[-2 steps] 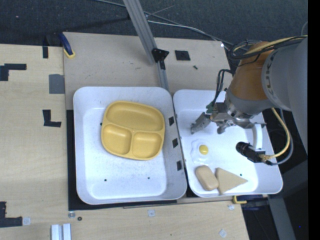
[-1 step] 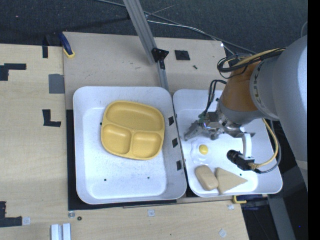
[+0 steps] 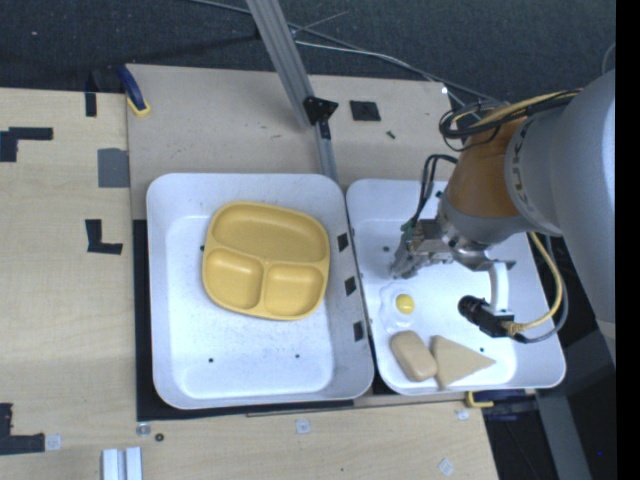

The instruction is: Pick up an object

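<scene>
In the right bin point(image 3: 370, 208) lie three small things: a yellow and white egg-like piece point(image 3: 403, 304), a tan oval bread roll point(image 3: 411, 355) and a tan wedge point(image 3: 458, 359) beside it near the front wall. My gripper point(image 3: 410, 255) hangs low over the middle of that bin, just behind the egg piece and a little to its right. The grey arm with its orange band point(image 3: 480, 183) comes in from the right above it. The wrist hides the fingertips.
The left bin point(image 3: 170, 268) holds a yellow three-compartment plate point(image 3: 266, 259). A grey metal post point(image 3: 285, 53) rises behind the bins. Black cables point(image 3: 495, 318) loop off the wrist over the right bin's right side.
</scene>
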Robot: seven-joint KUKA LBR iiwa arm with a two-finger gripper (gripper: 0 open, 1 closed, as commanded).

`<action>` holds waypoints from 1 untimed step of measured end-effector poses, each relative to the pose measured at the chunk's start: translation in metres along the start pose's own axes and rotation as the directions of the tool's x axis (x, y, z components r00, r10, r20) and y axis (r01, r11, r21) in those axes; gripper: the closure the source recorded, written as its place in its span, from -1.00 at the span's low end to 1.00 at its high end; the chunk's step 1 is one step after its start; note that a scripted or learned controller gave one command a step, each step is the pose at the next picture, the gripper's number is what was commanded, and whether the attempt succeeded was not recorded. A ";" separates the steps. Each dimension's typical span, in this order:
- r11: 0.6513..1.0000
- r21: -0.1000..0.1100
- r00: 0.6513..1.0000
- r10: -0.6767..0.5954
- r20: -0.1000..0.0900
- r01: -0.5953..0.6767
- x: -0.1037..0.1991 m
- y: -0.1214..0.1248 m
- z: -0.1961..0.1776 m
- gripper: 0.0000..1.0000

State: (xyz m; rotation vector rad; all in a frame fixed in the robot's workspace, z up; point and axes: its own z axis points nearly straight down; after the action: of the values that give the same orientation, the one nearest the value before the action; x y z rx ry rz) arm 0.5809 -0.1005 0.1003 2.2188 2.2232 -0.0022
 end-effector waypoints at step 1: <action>1.000 -0.004 1.000 0.001 -0.001 -0.001 -0.002 0.011 -0.053 1.00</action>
State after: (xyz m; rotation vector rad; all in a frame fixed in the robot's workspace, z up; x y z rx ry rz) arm 0.5919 -0.1019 0.1529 2.2180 2.2208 0.0031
